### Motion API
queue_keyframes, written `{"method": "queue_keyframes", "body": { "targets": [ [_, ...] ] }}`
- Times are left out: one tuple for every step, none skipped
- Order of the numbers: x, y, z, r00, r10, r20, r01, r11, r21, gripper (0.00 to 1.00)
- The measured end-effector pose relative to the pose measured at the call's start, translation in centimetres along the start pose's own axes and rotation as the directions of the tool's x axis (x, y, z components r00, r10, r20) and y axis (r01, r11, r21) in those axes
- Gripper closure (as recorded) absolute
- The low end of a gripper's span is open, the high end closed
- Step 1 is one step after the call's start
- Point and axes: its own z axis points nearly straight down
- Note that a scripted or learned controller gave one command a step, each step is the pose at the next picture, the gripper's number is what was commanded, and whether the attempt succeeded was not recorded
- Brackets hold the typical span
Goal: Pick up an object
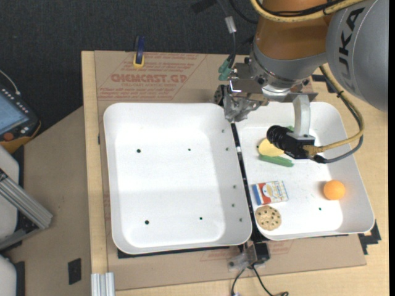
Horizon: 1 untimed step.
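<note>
Arm [296, 17]: grey with an orange band, reaching in from the right, wrist hanging over the far rim of the right bin.
Jaws: down at the far end of the seam where the two bins meet, over the rims. Cannot tell how far open, nor whether they hold anything.
Right bin [349, 134]: holds all four loose objects.
Yellow piece [266, 147]: far-left part of the right bin, near the seam; blunt, outline partly hidden, so its axis is unclear.
Green strip [276, 160]: touching the near edge of the yellow piece. Long axis runs left to right, the right end dipping slightly toward the near side.
Small carton [270, 193]: lying flat, white with blue and red print, nearer than the green strip. Long axis roughly left-right, right end tilted a little toward the far side.
Cookie [268, 217]: round, speckled, just beside the carton's near edge, in the near-left corner.
Orange ball [334, 190]: right part of the bin, well apart from the others.
Left bin [117, 165]: white, a few dark dots on its floor.
Worktop: brown cardboard sheet [160, 73] under both bins, a blue clip [140, 53] on its far edge.
</note>
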Motion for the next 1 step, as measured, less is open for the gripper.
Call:
{"method": "queue_keyframes", "body": {
  "targets": [
    [-5.72,-0.69,-1.59,1.000,0.001,0.001,-0.001,1.000,-0.007,1.00]
  ]
}}
